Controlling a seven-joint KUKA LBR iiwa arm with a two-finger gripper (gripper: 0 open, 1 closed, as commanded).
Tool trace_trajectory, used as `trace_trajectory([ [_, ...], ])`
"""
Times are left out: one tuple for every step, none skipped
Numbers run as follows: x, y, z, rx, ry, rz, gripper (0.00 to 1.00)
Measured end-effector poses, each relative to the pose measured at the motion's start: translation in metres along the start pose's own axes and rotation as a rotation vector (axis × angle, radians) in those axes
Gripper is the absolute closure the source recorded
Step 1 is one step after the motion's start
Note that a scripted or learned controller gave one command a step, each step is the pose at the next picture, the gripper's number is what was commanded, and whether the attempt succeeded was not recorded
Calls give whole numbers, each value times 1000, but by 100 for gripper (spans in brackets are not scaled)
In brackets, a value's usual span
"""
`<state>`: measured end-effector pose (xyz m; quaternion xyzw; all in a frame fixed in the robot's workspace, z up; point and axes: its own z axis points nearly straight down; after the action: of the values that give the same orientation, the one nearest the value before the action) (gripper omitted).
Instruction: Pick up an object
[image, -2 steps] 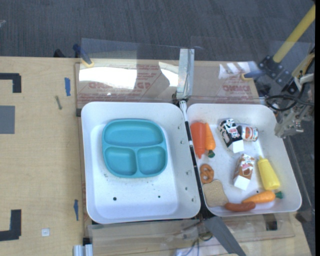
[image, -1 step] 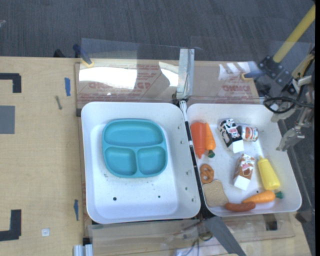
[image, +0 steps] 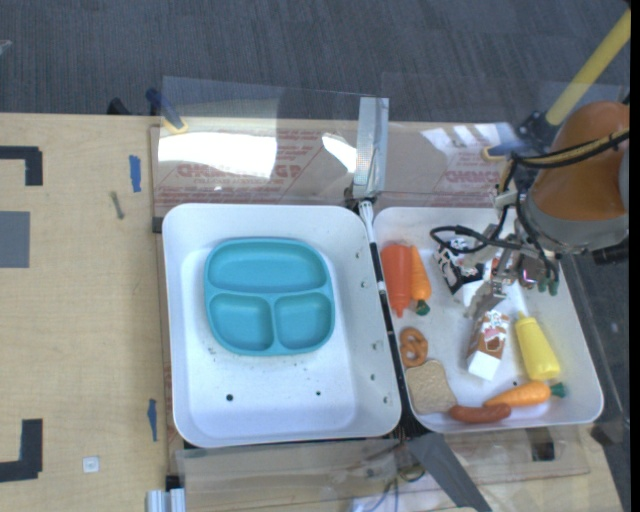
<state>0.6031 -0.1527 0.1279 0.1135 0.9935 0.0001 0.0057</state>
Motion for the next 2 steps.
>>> trace_trajectory([
  [40, -12, 14, 6, -75, -163, 0],
  [59, -28, 16, -1, -65, -82, 0],
])
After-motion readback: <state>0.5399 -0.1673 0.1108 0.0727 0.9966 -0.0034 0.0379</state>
